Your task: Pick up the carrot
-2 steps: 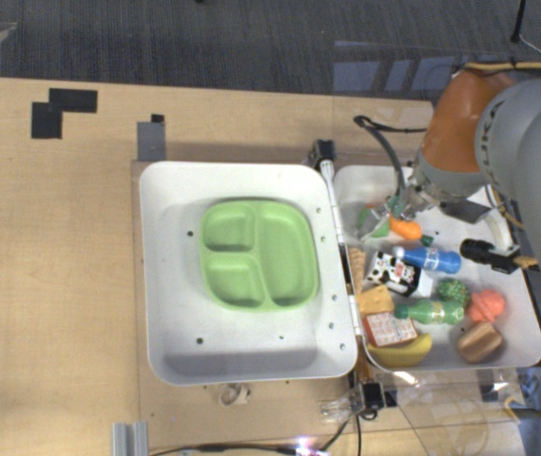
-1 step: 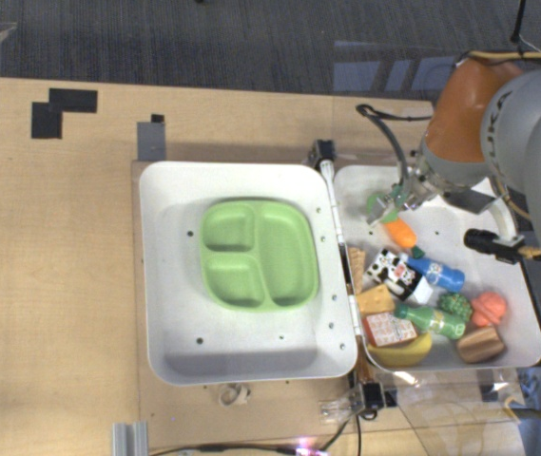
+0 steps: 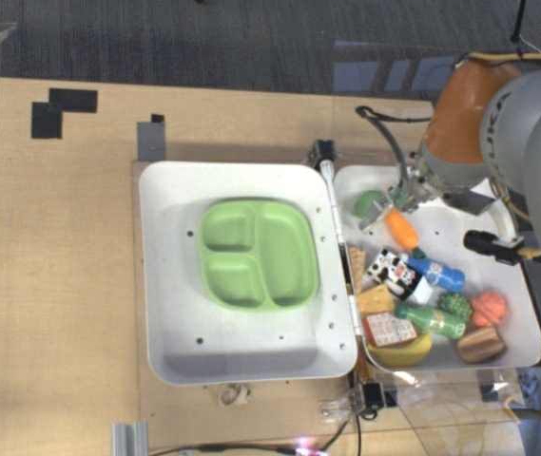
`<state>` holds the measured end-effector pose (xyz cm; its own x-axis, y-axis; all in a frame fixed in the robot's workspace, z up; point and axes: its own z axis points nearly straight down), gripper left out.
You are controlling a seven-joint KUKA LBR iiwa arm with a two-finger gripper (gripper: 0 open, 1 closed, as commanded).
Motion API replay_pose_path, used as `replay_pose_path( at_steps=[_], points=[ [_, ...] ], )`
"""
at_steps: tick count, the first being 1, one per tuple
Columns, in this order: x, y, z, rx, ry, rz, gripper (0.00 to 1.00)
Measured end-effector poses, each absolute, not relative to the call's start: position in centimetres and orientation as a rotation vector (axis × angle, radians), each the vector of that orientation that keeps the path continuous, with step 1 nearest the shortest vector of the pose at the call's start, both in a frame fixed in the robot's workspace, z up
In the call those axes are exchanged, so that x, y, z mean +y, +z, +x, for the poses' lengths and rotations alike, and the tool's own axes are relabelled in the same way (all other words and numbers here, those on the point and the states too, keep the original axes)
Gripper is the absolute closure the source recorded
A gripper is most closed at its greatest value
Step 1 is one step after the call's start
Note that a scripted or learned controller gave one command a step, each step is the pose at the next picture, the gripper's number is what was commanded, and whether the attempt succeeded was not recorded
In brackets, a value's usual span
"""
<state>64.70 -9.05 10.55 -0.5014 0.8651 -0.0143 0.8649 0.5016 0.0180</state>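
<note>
Gripper: mine [image 3: 405,200] hangs over the right bin's [image 3: 527,335] far end; how far it's open, I cannot tell.
Carrot: orange, lying [image 3: 402,228] just below my gripper.
Room: bare floor beside the carrot, toys [image 3: 413,297] crowd the near end.
Left bin: holds [image 3: 161,255] a green tray [image 3: 257,255], wide white margin all round.
</note>
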Motion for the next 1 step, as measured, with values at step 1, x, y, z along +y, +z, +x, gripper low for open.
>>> replay_pose_path(
  at_steps=[1],
  points=[
    [-9.00,11.93,65.04,2.700,0.018,1.543,1.00]
  ],
)
